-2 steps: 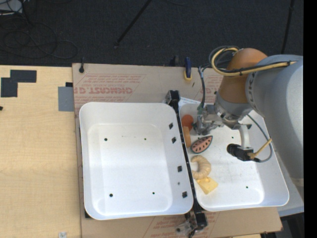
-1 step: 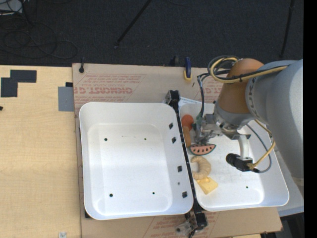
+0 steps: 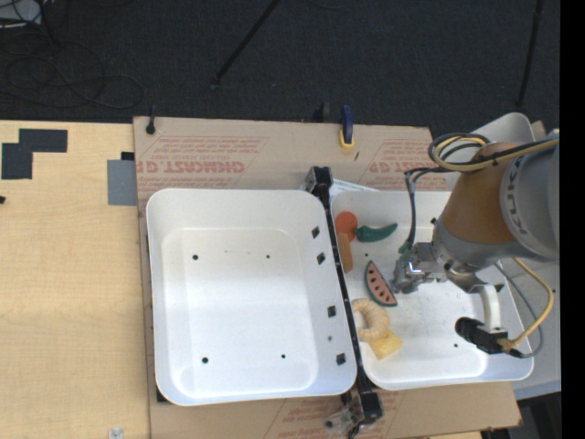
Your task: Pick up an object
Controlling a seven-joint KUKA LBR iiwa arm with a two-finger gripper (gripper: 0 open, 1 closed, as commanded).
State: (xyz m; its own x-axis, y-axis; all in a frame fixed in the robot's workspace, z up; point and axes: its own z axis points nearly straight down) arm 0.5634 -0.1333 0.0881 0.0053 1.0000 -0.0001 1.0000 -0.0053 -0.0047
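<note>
Camera view gives you printed red text on the cardboard (image 3: 228,158) under the bins, upside down; it looks like "GHEMCHZT CO" but that's approx, too blurry to trust. A second print shows upper right near the blue clamp (image 3: 346,128), partly cut by the arm. More red print at btm center, unreadable.

Left bin (image 3: 174,245) sits center frame, right bin (image 3: 430,364) at lower right, touching along the black divider. Your objects are all in the right bin's left part: orange carrot-like piece (image 3: 345,231) at top by the divider, green piece (image 3: 377,232) just right of it, watermelon slice (image 3: 378,283) below, pale ring (image 3: 366,316) and yellow block (image 3: 387,345) under that, those two touching.

Arm (image 3: 494,218) covers the right bin's upper right. Gripper (image 3: 411,273) sits just right of the watermelon slice; whether fingers are apart or together you can't tell, they're small and blurred, and nothing is visibly between them.
</note>
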